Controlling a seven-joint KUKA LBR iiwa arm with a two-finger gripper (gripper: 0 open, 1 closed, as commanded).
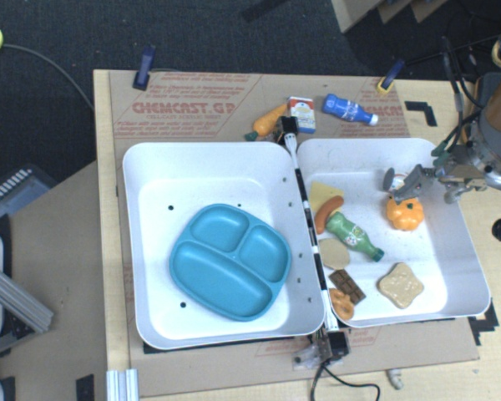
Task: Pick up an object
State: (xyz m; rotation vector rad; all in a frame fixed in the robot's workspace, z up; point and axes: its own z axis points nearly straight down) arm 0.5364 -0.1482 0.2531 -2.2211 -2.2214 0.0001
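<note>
My gripper point(402, 182) reaches in from the right and hovers over the back of the right bin point(468, 249). Its two grey fingers point(389, 178) are spread, so it is open, with nothing between them. Just below the fingertips sits a small orange pumpkin-like toy point(405, 214); whether the fingers touch it I cannot tell. Further left in the same bin lie a green bottle point(353, 235), a reddish sausage point(328, 213) on a yellow cheese slice point(321, 194), a toast slice point(400, 285) and a brown chocolate bar point(346, 284).
The left bin point(150, 182) holds a blue divided plate point(230, 261). Behind the bins on the board lie a carrot point(270, 121), a small carton point(301, 114) and a blue bottle point(349, 109). Cables hang at the right near the arm point(484, 153).
</note>
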